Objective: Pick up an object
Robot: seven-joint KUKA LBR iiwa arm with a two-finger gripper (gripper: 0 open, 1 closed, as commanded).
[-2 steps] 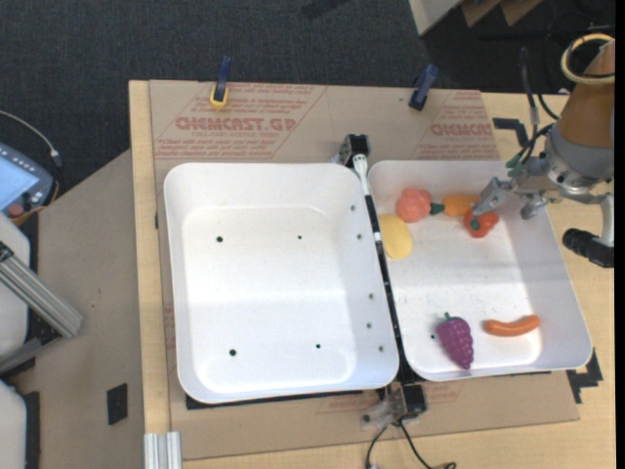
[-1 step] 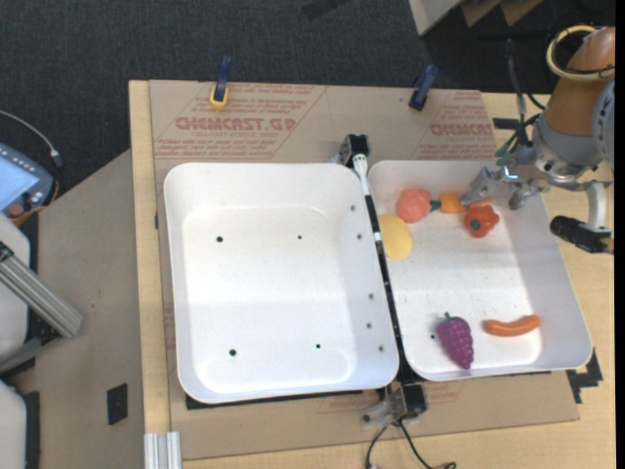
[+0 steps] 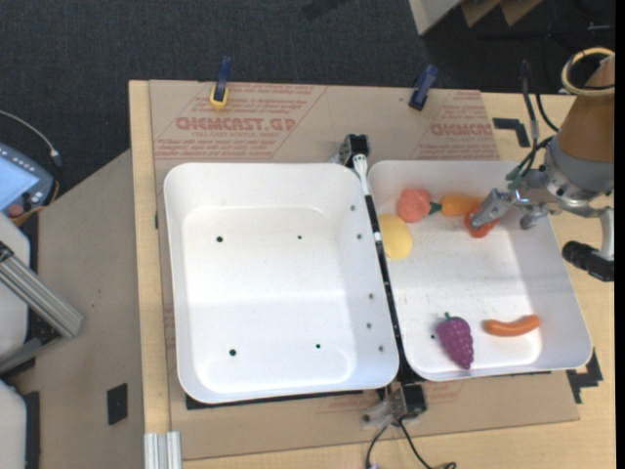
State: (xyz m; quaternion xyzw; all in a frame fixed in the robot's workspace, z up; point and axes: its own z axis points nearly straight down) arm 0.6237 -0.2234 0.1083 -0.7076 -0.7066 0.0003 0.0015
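The gripper [image 3: 496,206] is hanging low over the far right part of the right shallow white plastic bin [image 3: 547,291], and its grey fingers are closing around a small red-orange plastic piece [image 3: 479,225], which is sitting pinched between them at the tips. Just to the left of that piece, a small orange plastic fruit [image 3: 455,204] is lying beside a round pink-red plastic fruit [image 3: 414,204]. A yellow lemon-shaped plastic fruit [image 3: 395,235] is resting against the bin's left wall. Nearer the front edge, a purple plastic grape bunch [image 3: 455,341] and an orange carrot-shaped piece [image 3: 511,326] are lying apart from each other. The left shallow white plastic bin [image 3: 195,262] is sitting beside it on the cardboard-covered desk [image 3: 156,145].
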